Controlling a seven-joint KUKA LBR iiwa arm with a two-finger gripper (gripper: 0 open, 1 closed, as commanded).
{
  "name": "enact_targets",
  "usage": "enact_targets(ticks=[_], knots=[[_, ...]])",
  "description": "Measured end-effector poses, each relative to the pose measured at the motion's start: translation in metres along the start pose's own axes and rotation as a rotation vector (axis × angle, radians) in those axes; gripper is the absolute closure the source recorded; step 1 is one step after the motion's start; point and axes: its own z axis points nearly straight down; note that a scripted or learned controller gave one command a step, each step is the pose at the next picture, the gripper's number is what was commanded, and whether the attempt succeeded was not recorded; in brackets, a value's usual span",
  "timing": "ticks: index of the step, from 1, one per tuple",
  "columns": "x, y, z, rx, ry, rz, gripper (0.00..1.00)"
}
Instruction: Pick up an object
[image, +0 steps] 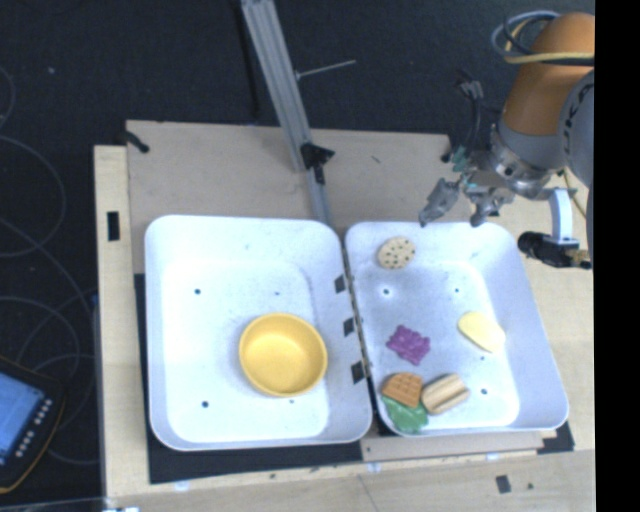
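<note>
- The gripper (458, 208) hangs over the far rim of the right bin (535, 300), its two fingers (433, 209) spread apart with nothing between them.
- Nearest the fingers, just below and to their left, lies a round speckled cookie (395, 252): likely a light, rigid toy, best pinched across its width.
- Farther from the fingers sit a yellow wedge (481, 331) and a purple knobbly piece (408, 343); both look small and light.
- Farthest, in the near corner, a waffle (402, 389), a bread roll (444, 392) and a green leaf (408, 418) touch one another, awkward to separate.
- Well apart, in the left bin (185, 300) on the counter (220, 160), sits a yellow bowl (283, 354), probably smooth; its rim suits a grasp.
</note>
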Motion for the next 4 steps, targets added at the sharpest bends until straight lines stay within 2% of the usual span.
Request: enact_targets(ticks=[1,4], knots=[[-0.001,0.000,0.000,0.000,-0.002,0.000,0.00],[-0.002,0.003,0.137,0.012,0.001,0.000,0.00]])
